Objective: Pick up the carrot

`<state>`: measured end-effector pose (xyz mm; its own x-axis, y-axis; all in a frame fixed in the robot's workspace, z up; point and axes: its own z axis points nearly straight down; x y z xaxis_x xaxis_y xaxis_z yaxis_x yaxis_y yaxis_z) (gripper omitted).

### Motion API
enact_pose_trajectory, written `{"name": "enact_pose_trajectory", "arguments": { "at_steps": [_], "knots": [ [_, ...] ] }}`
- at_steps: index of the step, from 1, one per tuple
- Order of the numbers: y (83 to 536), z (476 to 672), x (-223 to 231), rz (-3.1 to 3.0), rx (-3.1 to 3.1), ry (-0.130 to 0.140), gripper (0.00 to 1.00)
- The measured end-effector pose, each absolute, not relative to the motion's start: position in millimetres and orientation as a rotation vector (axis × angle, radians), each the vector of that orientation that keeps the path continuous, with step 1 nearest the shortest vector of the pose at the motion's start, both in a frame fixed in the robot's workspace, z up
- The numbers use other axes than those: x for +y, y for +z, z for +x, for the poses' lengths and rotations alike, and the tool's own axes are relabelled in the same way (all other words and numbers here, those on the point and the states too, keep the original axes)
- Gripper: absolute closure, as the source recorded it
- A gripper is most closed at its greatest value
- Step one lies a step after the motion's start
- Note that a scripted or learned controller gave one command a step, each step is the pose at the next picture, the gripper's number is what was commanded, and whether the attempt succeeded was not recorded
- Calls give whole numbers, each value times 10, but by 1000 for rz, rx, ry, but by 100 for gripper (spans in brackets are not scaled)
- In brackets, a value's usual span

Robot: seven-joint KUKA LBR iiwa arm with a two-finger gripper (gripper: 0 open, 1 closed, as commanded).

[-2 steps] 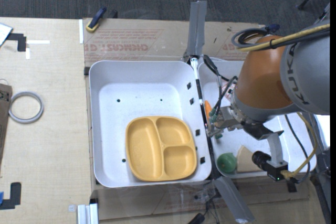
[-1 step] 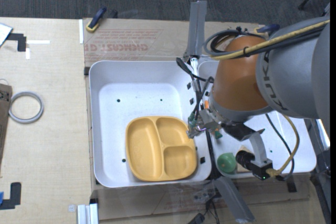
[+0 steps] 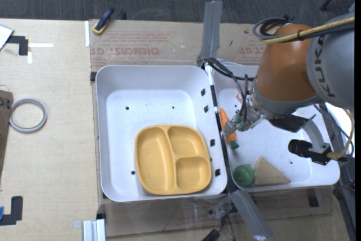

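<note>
Carrot (image 3: 224, 117) (right bin (image 3: 316, 178)); plate (image 3: 172, 158) left

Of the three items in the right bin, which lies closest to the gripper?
The carrot, orange, lying against the bin's left wall right beside the gripper. The green ball and tan wedge lie further off, near the front edge.

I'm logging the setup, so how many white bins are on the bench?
2. The left bin holds a yellow plate; the right bin holds the carrot, beneath the arm.
</note>
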<state>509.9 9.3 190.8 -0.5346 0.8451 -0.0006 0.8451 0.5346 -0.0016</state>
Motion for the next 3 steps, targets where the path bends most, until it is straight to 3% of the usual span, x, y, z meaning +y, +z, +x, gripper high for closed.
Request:
{"name": "enact_pose_trajectory", "arguments": {
  "at_steps": [1,2,3],
  "knots": [
    [1906,4774,756,-1742,-2612,5,100],
    [2151,4787,-16,-1394,-2818,0,100],
    [1907,4775,820,-1334,-2842,4,100]
  ]
}}
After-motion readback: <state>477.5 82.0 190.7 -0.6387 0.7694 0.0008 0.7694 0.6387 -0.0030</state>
